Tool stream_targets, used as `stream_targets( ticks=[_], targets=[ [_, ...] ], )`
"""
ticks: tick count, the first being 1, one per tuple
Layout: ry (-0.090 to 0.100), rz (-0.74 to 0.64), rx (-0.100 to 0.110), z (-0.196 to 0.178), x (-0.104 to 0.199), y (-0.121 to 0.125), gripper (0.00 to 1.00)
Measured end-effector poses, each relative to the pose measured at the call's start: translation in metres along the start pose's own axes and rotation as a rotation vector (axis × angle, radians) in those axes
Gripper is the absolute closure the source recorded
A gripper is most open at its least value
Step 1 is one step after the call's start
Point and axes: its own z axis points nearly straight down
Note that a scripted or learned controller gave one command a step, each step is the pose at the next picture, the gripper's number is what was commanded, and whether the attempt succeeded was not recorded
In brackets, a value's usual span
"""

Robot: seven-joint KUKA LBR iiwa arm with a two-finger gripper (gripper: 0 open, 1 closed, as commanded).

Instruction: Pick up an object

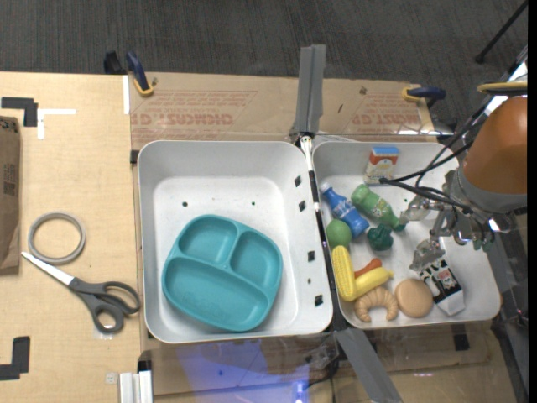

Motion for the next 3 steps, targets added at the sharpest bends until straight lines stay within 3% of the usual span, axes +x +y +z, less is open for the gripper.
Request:
stream_targets(
  ticks=[1, 2, 3],
  targets=[
    [0.011, -0.024, -0.004, 0.015, -0.017, 0.072, 0.0],
    [0.014, 0.026, -0.003, 0.015, 0.001, 0.084, 0.0],
    [0.012, 0.055, -0.003, 0.015, -0.007, 0.091, 0.0]
  ],
)
